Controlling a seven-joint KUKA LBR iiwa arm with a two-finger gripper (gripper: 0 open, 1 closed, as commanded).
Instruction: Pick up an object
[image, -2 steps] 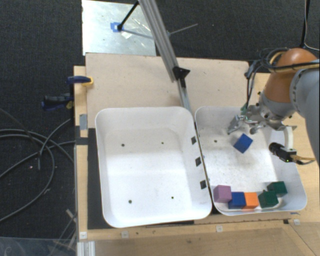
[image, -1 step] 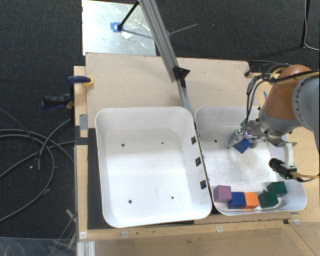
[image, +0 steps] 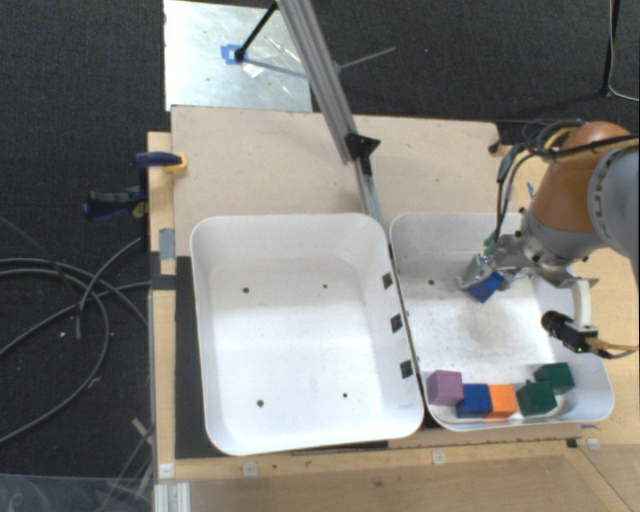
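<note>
The gripper (image: 483, 280) grasps a blue block (image: 486, 289), raised above the right bin (image: 440, 240) for lifting clear

Purple block (image: 445, 386), blue block (image: 474, 400), orange block (image: 502, 399), white bins (image: 300, 235).

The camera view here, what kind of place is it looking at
Probably a robotics lab test bench: two white bins on a wooden board, a grey robot arm, small colored blocks for grasping, and loose cables on the dark carpet.
</note>
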